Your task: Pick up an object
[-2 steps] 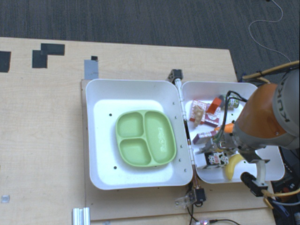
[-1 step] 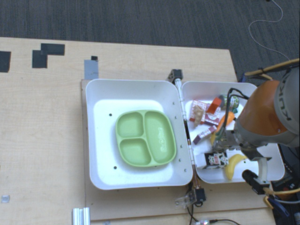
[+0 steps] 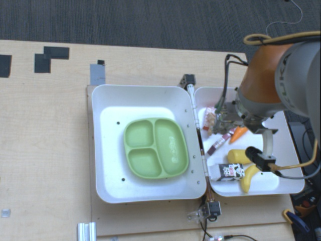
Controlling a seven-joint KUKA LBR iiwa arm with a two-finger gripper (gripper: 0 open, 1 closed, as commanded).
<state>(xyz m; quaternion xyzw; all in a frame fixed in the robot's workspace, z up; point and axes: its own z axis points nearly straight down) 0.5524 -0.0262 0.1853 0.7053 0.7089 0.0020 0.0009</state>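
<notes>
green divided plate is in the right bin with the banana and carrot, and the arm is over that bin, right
Not quite. The camera view shows the green divided plate alone in the left bin. The banana and carrot lie in the right bin, with the arm over it.

The plate [image 3: 156, 148] is light green and sits in a white bin [image 3: 108, 134]. In the other white bin [image 3: 290, 149], right of the plate, lie a yellow banana [image 3: 248, 178], an orange carrot [image 3: 239, 133] and a black-and-white packet [image 3: 230, 171]. The arm [image 3: 288, 79] is grey with an orange band. The tabletop [image 3: 45, 149] is pale wood with dark squares.
</notes>
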